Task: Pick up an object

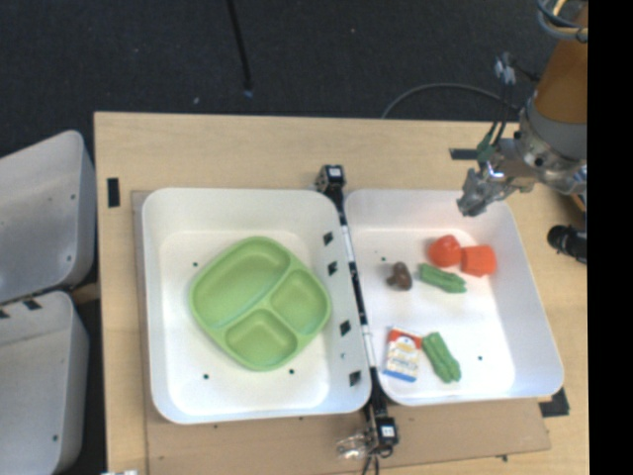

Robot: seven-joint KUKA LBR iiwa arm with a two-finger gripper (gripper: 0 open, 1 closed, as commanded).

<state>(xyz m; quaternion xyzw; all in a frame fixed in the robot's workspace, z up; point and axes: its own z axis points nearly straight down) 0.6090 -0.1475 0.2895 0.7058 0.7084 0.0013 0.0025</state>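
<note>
My hand [478, 198] hovers over the right bin's [524, 349] far edge, its grip I cannot tell, so next I must descend onto the red block [445, 251] nearby.

We note a pale wooden bench top [247, 151] set against a dark, near-black carpeted floor [148, 38] — the floor runs across the whole upper part of the view and down the left side. A thin dark cable [235, 33] lies slantwise on the floor, and a second one [435, 92] loops over the bench's far edge. At the left, two pale grey rounded panels [40, 216] — we cannot tell what furniture they belong to — stand just beside the bench. Light is even and soft, shadows faint.
</note>
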